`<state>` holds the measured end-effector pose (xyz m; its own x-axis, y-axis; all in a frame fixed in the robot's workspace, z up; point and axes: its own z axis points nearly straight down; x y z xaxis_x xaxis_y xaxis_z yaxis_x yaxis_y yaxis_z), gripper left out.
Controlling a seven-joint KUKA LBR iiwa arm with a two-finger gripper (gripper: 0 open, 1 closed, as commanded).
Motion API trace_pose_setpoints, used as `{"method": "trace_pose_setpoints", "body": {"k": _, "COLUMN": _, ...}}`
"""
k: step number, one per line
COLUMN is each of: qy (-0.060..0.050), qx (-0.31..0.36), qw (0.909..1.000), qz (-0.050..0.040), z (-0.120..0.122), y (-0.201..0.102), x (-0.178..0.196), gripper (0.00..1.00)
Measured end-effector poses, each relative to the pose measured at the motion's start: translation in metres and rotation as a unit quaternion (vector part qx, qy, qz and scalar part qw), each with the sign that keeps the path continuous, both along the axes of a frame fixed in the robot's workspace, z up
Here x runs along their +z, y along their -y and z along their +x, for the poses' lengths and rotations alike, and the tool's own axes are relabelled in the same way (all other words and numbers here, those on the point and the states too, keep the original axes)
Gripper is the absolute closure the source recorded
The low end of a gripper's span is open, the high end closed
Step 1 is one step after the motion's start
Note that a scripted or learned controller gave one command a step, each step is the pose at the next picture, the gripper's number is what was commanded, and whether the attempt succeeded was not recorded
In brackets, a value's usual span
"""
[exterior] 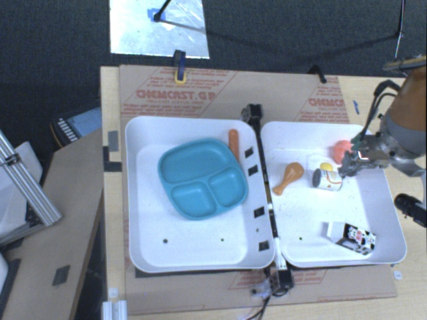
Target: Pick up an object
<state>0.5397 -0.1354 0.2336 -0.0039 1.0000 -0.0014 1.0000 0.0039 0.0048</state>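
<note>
Your claw (349, 165) hangs low over the right bin (383, 199), just beside a small white can (327, 177) with a yellow mark and close to an orange-red round thing (341, 149); whether it is released or clenched you cannot tell, because the tips are too small and dark against the wrist. Nothing is visibly between them, so you should count the pick as not yet done. I judge the arm is at the approach step, with closing and lifting left to do. Other candidates in the same bin are a tan drumstick-shaped toy (289, 177) near the divider and a white box with black and pink print (350, 237) near the front edge. In the left bin (143, 179) you see a blue compartment plate (202, 178) and an orange stick (233, 144) touching its far rim. Both bins rest on a brown cardboard sheet (200, 93) with red print, on a pale bench; behind it the floor is dark carpet with a shiny square sheet (157, 19)
</note>
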Motion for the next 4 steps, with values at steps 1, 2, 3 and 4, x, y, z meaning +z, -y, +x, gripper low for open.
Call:
{"method": "trace_pose_setpoints", "body": {"k": 1, "qy": -0.001, "qx": 0.002, "qw": 1.0000, "qz": 0.0011, "z": -0.001, "y": -0.046, "x": 0.005, "gripper": 1.00}}
{"method": "trace_pose_setpoints", "body": {"k": 2, "qy": -0.002, "qx": 0.003, "qw": 1.0000, "qz": 0.0018, "z": -0.009, "y": -0.097, "x": 0.012, "gripper": 1.00}}
{"method": "trace_pose_setpoints", "body": {"k": 3, "qy": -0.001, "qx": 0.003, "qw": 1.0000, "qz": 0.0016, "z": -0.008, "y": -0.154, "x": 0.010, "gripper": 1.00}}
{"method": "trace_pose_setpoints", "body": {"k": 4, "qy": -0.002, "qx": 0.003, "qw": 1.0000, "qz": 0.0016, "z": -0.022, "y": -0.194, "x": 0.001, "gripper": 1.00}}
